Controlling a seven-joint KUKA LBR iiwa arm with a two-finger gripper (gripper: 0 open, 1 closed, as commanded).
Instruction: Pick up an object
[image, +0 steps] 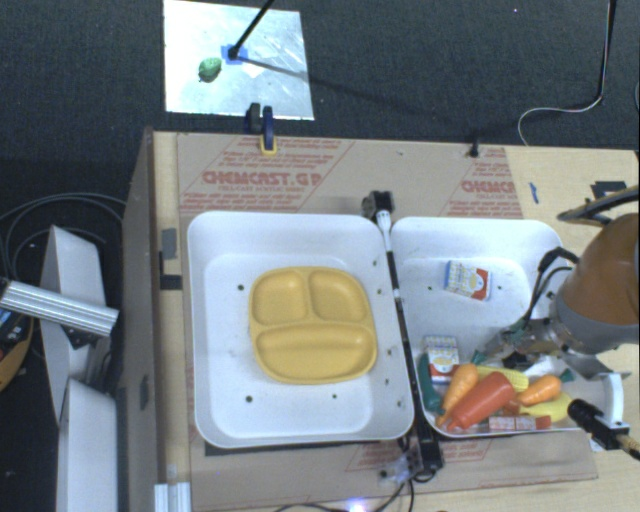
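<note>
Hovering at the right bin's (520, 240) right edge, the gripper (530, 350) sits over the carrots (482, 393); its grip state is unreadable.

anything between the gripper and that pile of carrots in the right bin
Nothing visible does. The arm's wrist hangs right over the pile, with the carrots lying open in the right bin at its near edge. The small carton lies apart, toward the bin's far side.
</note>
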